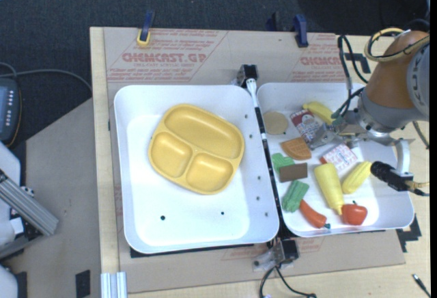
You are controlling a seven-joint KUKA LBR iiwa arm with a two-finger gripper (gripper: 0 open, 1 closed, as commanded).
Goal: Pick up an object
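The right bin [399, 221] holds several toy foods. Among them are a tan disc [276, 123], a yellow piece [318, 111], a silver and red packet [308, 127], an orange wedge [296, 148] and a white and red packet [339, 155]. Nearer the front lie a brown block [293, 171], a green piece [295, 195], a yellow bottle shape [329, 186], a banana [356, 177], a carrot [313, 214] and a red pepper [354, 213]. My gripper [336, 131] hangs low over the bin's back half, between the two packets. Its tip is dark and blurred against the items.
The left bin [136, 221] holds a yellow divided plate [196, 147]. Black clips [248, 74] sit where the bins meet at the back. Blue and yellow clamps [145, 30] hold the cardboard at the far edge. Cables [348, 64] trail behind the right bin.
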